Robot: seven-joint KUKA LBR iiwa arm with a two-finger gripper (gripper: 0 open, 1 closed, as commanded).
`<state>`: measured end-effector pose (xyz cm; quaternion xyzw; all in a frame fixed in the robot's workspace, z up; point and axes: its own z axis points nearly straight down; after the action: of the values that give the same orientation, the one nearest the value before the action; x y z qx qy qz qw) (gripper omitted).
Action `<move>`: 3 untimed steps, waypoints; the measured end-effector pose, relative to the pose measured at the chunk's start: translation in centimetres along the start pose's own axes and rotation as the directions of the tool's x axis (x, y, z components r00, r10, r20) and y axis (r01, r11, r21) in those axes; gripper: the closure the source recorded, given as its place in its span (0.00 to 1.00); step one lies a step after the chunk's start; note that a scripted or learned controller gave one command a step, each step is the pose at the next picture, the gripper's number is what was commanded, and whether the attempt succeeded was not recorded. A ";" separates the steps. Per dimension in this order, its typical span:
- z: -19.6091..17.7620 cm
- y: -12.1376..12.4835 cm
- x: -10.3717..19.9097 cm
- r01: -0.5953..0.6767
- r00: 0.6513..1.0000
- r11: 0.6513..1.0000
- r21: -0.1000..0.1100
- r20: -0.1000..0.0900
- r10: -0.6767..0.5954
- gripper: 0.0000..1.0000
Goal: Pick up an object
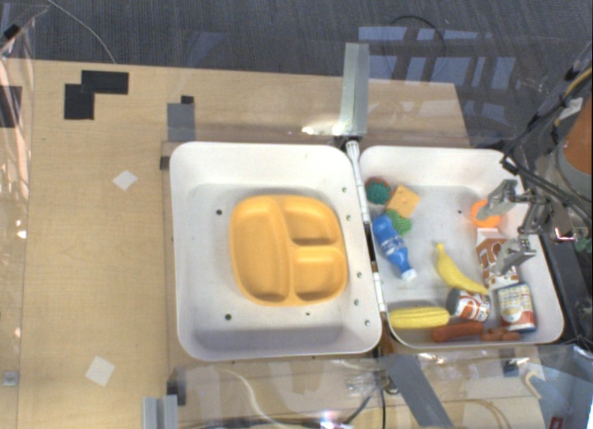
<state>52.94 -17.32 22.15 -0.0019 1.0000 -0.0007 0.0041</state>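
From the camera above the bench, two shallow white bins sit side by side. The left bin carries a yellow divided tray near its middle, its two smaller compartments on the right side.

The right bin holds the loose objects. At its far left are a green item and an orange-yellow block, touching or nearly so. Just nearer lies a blue bottle with a white cap, slanted along the left wall. A banana lies about mid-bin, and near the front wall an ear of corn lies flat, with a reddish sausage-like piece to its right. A small can and a labelled box sit in the near right corner.

The gripper reaches in from the right, low over the bin's right side — its two fingers stand spread apart, one by an orange object, the other over a brown-and-white packet. Nothing is between the fingers.
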 end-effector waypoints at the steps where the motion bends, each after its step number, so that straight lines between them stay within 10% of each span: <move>1: 12.3 -2.9 -5.4 -0.366 0.931 0.931 0.000 0.006 0.366 0.00; 2: 13.3 0.2 -2.6 -0.655 0.756 0.756 -0.002 0.003 0.655 0.00; 3: 13.5 -3.3 -9.1 -0.774 0.633 0.633 0.007 -0.008 0.774 0.00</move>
<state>62.15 -20.59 8.72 0.4264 0.9045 -0.0005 -0.0009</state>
